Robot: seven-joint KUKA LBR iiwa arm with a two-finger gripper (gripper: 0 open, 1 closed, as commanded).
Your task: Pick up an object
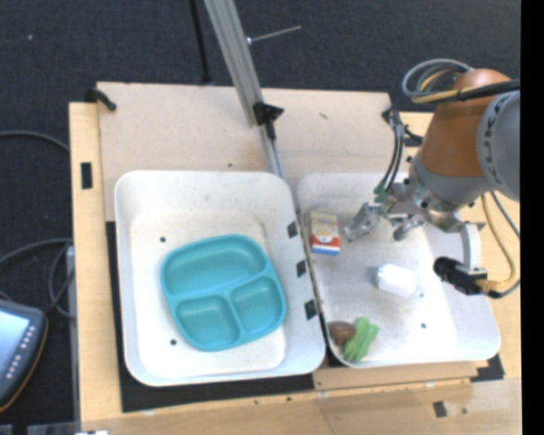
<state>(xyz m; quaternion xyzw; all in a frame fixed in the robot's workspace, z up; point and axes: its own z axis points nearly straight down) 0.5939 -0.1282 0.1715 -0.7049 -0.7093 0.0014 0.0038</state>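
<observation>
Just beside my jaws (381, 220), seemingly released and empty, the small box (325, 233) could get knocked away.

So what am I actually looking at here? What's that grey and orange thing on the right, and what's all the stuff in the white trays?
You are looking down from a camera fixed above a workbench. The grey and orange machine is a robot arm reaching in from the right. Its end effector, the grasping part, hangs over the right shallow white bin. That bin holds a small red, white and blue carton, a white rounded block, and a green object beside a brown one at the near edge. The left white bin holds a turquoise plastic tray with three compartments. I see nothing held.
</observation>
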